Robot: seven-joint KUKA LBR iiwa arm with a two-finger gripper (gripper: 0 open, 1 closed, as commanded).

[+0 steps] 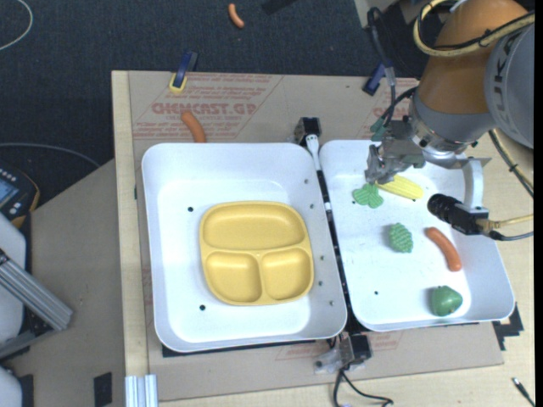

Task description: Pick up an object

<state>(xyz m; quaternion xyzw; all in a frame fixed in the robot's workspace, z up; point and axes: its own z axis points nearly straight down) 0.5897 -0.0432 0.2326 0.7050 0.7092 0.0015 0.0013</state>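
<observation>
Green pepper (445, 299) sits lowest in the right bin (501, 299), at lower right of the frame. We judge the pick in its approach step: our gripper (383, 170) hangs low at the bin's upper left, just above the green leaf (367, 196) and beside the yellow corn (402, 188); its state we cannot tell. Next comes a clean descent onto one item. Broccoli (400, 237) and sausage (445, 248) lie clear. Left, a yellow tray (254, 253).
</observation>
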